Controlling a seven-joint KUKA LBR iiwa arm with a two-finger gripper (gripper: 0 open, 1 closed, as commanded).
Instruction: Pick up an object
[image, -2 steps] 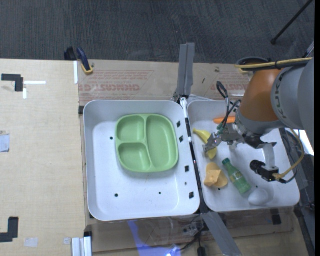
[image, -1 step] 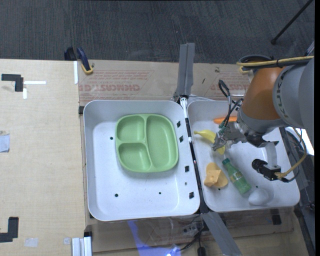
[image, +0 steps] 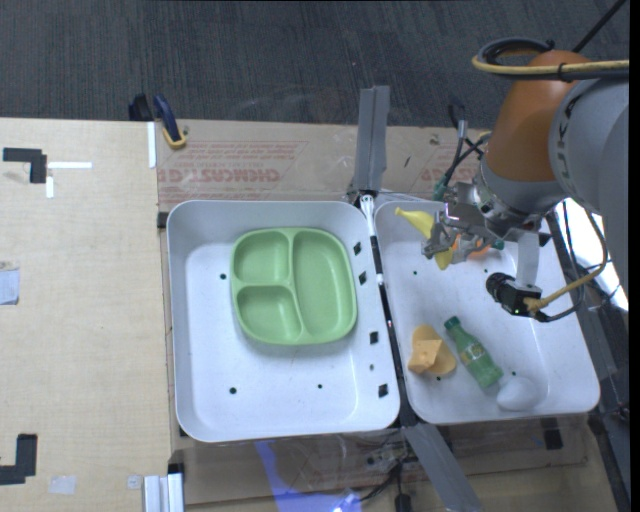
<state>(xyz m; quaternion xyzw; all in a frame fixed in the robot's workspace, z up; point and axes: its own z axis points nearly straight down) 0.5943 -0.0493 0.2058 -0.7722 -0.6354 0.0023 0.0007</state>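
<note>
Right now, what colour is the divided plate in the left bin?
Pale green divided plate, seen in the camera view.

Dark grey carpet (image: 250, 50) is running across the top, beyond the tabletop (image: 80, 330), whose pale wood surface is spreading out on the left. A brown cardboard sheet (image: 260, 160) with red print is lying along the far edge, and black corner marks (image: 25, 165) are sitting on the wood.
</note>
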